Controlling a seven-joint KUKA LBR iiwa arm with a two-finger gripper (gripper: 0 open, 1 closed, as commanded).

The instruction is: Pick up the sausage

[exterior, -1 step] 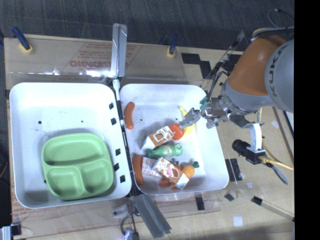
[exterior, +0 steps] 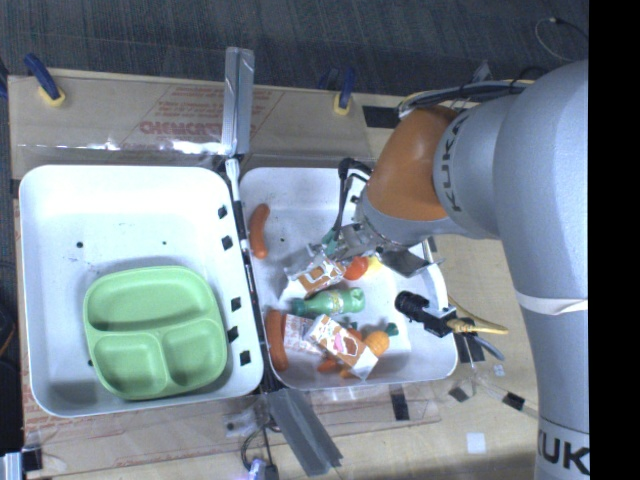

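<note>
In the right bin (exterior: pixel 300 190), an orange-red sausage (exterior: pixel 259 230) lies lengthwise beside the left wall, at mid-height. A second reddish sausage-shaped piece (exterior: pixel 276 338) rests lower down against the same wall. My gripper (exterior: pixel 338 243) hangs over the middle of this bin, right of the upper sausage and apart from it, just above a pile of packets. The arm's orange band and grey wrist hide much of it.
Below the gripper lie a crumpled packet (exterior: pixel 318 273), an orange piece (exterior: pixel 357 267), a green bottle (exterior: pixel 330 301), a printed snack bag (exterior: pixel 342 344) and a small orange ball (exterior: pixel 376 341). The left bin (exterior: pixel 60 218) holds a green divided plate (exterior: pixel 155 330).
</note>
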